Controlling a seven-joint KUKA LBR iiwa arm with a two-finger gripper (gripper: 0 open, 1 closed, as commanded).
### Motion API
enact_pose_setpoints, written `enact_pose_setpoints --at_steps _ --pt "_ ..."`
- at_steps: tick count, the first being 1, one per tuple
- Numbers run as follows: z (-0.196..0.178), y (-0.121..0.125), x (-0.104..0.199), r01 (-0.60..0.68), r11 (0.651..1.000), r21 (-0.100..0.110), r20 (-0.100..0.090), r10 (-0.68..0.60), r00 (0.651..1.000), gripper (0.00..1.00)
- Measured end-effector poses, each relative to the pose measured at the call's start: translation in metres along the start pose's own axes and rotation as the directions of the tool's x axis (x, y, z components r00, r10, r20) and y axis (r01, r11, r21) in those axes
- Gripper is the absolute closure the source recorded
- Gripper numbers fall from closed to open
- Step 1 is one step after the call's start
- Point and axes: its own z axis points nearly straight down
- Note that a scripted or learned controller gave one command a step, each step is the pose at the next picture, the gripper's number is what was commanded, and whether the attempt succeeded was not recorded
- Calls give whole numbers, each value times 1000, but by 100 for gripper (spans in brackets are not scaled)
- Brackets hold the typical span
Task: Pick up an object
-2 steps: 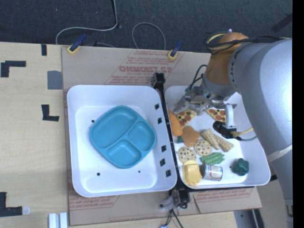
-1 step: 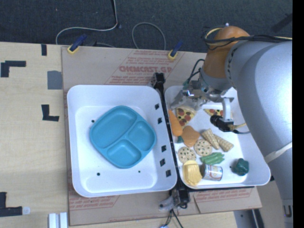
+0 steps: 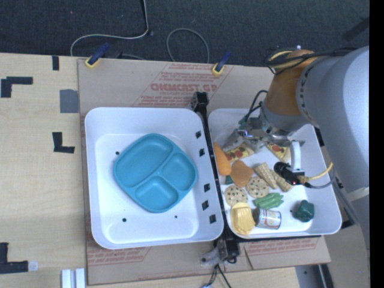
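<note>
While hand point(image 3: 240, 138) grip stays unreadable, glossy blue three-well plate point(image 3: 156, 171), round dimpled crackers point(image 3: 257, 188), metal can point(image 3: 268, 218).

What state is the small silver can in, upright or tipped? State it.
Tipped. The silver can lies on its side on the right bin's floor, its long side facing up, beside the yellow toy and below the green pod.

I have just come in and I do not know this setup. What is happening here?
A grey robot arm reaches from the right into the right bin, which holds toy food and a small can. Its pincer is low over the items near the bin's upper left. The left bin holds a blue divided plate.
</note>
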Motion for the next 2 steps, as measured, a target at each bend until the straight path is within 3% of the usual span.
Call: enact_pose_setpoints --at_steps 1,2 --pt "1 28 12 3 1000 1 -1 -3 1000 0" --pt "1 31 4 2 1000 1 -2 -2 1000 0"
